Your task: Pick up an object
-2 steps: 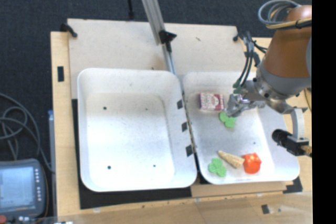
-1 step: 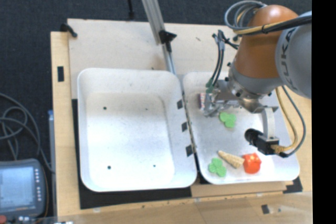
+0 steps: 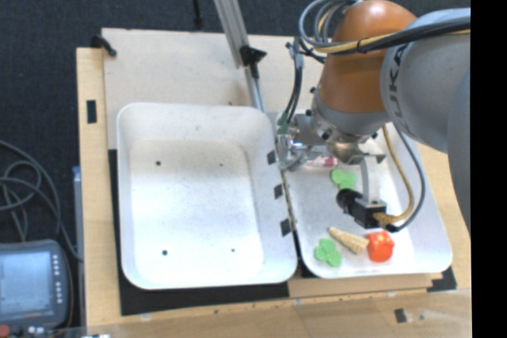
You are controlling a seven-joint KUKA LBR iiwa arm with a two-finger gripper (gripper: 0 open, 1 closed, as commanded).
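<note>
By the right bin's [image 3: 432,245] front edge, a small, light, rigid-looking red object [image 3: 380,247] is best gripped across its middle; the claw's [image 3: 295,158] state cannot be told.

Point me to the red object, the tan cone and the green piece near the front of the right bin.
Red object [image 3: 381,246], camera view: middle of its rounded body.
Tan cone [image 3: 348,240], camera view: midway along its length.
Green piece [image 3: 327,252], camera view: centre of its lobed top.
</note>
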